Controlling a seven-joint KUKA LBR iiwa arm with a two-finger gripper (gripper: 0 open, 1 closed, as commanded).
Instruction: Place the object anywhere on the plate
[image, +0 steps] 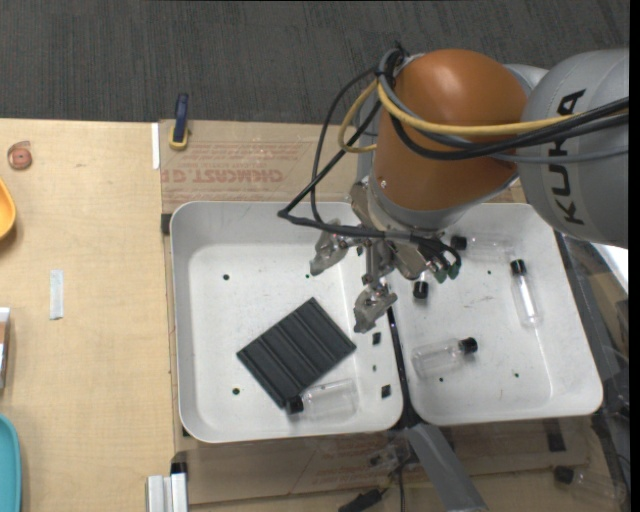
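Nearest me, a clear vial (330, 397) with a black cap lies on its side in the left bin (185, 330), just at the lower corner of the dark ribbed plate (297, 350). I take it for the object, though two similar vials sit in the right bin (570, 380): one near the front (440, 355), one further back (524, 292). I expect it to be light, stiff, smooth, and likely to roll or slip, so I'd grasp it across the middle of the barrel. The plate lies flat and bare, and its ribs should stop rolling. My gripper (362, 290) hangs above the divider between the bins, beyond the plate. From this angle I can't tell whether it is open or closed.
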